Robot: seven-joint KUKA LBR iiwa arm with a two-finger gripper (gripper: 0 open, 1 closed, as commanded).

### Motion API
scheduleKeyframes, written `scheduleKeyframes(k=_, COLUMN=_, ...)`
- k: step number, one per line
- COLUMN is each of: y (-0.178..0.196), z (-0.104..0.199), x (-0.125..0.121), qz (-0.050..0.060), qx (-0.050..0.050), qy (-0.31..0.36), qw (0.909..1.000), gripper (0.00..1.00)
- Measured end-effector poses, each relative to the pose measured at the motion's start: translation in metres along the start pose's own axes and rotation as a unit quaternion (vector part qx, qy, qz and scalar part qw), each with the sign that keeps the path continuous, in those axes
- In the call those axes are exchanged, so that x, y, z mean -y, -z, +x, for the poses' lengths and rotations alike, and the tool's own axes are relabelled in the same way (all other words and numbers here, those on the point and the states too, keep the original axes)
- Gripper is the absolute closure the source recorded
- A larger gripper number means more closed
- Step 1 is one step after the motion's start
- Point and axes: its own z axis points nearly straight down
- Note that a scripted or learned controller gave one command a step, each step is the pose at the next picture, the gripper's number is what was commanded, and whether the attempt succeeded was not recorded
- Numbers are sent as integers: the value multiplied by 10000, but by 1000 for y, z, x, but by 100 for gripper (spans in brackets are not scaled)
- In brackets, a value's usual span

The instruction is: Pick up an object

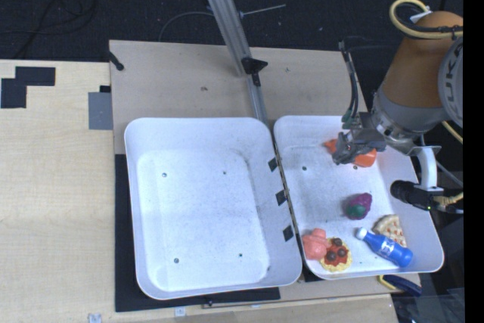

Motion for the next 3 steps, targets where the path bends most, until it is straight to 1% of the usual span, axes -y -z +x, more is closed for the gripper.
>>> scheduleKeyframes(k=1, y=-7, z=59, x=-5, qz=1, qx=-5, qy=0, qw=10000, gripper=100)
scheduleKeyframes(k=2, y=-4, z=112, x=4, qz=2, qx=-6, qy=2, qw=10000, gripper=100)
scheduleKeyframes(k=3, y=10, z=163, x=3, qz=-2, qx=-4, qy=0, qw=10000, gripper=100)
